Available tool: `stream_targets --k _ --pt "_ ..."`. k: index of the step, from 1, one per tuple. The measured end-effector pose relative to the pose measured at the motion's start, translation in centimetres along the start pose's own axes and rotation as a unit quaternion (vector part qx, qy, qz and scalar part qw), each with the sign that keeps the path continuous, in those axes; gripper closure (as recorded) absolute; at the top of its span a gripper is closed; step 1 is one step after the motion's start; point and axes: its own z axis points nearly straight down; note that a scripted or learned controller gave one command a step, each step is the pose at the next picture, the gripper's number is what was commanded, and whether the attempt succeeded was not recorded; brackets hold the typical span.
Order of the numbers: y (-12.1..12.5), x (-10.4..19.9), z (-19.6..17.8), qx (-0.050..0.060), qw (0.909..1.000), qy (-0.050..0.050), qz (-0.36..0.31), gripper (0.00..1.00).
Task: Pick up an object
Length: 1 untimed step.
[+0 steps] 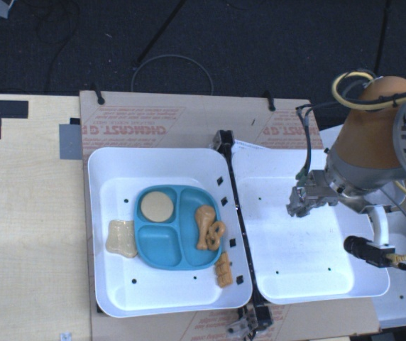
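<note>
Lying nearest in the left bin (103,190) are small tan food pieces (223,270), beside a blue divided tray (162,251) holding a round cookie (156,207) and a pretzel-like piece (209,227). Farther right, the gripper (297,206) hangs over the right bin (288,261); its grip state I cannot tell. Judged as approach: the next move calls for crossing left and descending onto one piece

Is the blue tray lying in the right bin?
No, the blue tray lies in the left bin, while the gripper is over the right bin.
</note>
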Motion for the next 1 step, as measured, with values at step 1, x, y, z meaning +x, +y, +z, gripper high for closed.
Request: stream_targets --k 1 --pt "-1.73 5.33 0.26 0.0 1.0 0.0 0.0 1.0"
